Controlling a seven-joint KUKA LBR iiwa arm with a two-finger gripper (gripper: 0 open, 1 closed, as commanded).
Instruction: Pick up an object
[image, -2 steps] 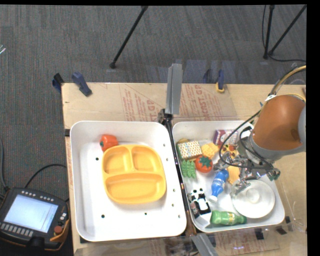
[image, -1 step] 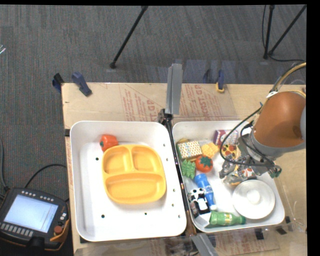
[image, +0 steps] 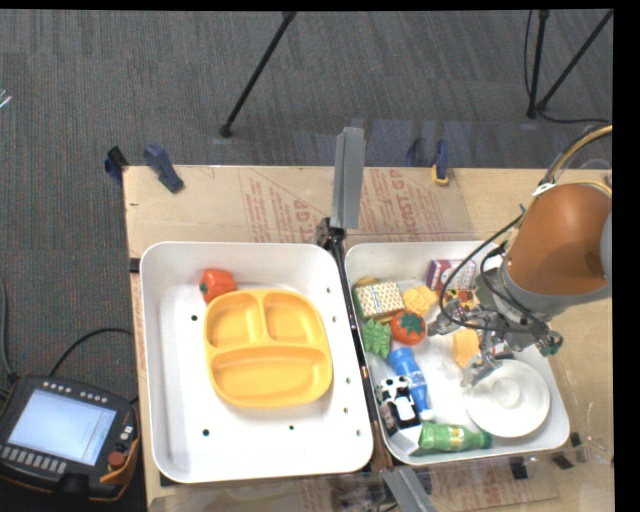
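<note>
The two-finger gripper (image: 487, 362) hovers beside one round white plate (image: 510, 400) (finger state: cannot tell). One yellow compartment tray (image: 268, 346) occupies the left bin.

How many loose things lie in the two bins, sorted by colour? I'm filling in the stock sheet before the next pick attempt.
Orange-red: 2, pepper, tomato
Yellow: 4, divided tray, corn, wedge, patterned box
Green: 2, leafy piece, bottle
Blue: 1, bottle
White: 1, plate
Black-and-white: 1, toy
Purple: 1, box
Total: 12
</note>
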